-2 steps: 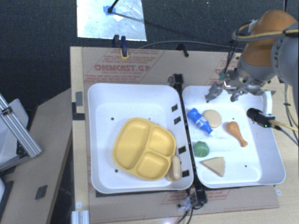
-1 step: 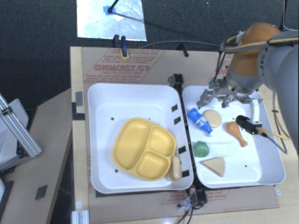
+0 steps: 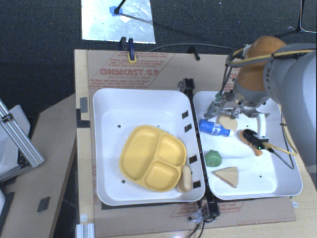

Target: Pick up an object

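My gripper [image 3: 224,111] hangs low over the back of the right bin [image 3: 285,180]. Directly beneath it lies a pale round piece [image 3: 227,121], though I cannot make out whether it is touched. A blue bottle [image 3: 215,129] lies on its side just left of that piece. Nearer the front sit a green ball [image 3: 213,157] and a tan wedge [image 3: 227,175]. An orange elongated thing [image 3: 251,144] lies to the right, partly covered by the robot's own parts.
The left bin [image 3: 106,133] holds a yellow divided plate [image 3: 152,156] with a tan bread-like roll [image 3: 185,178] against its front right corner. A black divider [image 3: 197,138] runs between the bins. The arm [image 3: 292,78] fills the right bin's back right.
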